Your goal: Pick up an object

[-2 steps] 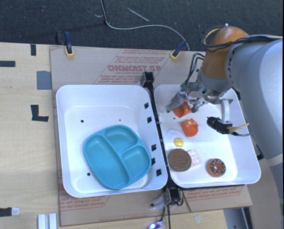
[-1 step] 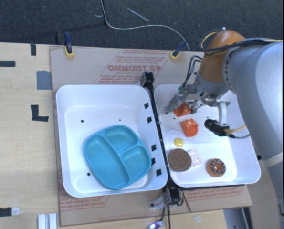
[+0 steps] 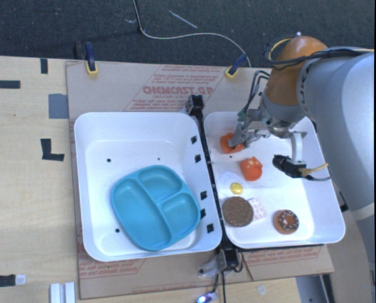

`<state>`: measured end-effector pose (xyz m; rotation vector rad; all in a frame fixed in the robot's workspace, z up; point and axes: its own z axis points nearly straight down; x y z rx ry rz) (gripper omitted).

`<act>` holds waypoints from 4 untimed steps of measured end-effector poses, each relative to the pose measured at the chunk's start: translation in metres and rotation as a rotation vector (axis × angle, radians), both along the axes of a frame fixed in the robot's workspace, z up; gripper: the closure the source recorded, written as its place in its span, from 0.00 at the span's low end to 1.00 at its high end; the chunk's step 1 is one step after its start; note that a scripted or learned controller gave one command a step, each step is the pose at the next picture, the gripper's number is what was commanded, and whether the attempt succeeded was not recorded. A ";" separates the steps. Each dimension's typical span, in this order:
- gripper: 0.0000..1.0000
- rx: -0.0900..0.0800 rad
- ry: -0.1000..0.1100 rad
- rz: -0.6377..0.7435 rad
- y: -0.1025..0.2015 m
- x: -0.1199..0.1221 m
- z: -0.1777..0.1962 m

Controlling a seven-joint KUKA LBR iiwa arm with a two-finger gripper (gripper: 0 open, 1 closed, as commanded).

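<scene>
Jaws (image 3: pixel 237 141) sat over orange toy (image 3: pixel 229 143) in right bin (image 3: pixel 327 229); I could not tell their state. Toy beneath them looked light, rigid, smooth; I judged gripping across its middle best.

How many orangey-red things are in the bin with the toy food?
2. One orange-red piece lies at the bin's far left, right under the claw. The other, a red piece, sits nearer the middle. The arm may hide more behind it.
</scene>
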<state>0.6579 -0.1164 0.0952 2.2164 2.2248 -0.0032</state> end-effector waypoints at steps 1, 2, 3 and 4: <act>1.00 0.002 -0.005 -0.002 0.002 0.000 0.064; 1.00 0.002 -0.004 -0.002 0.002 -0.001 0.106; 1.00 0.002 -0.004 -0.002 0.002 0.000 0.145; 1.00 0.003 0.002 0.002 0.060 -0.002 0.131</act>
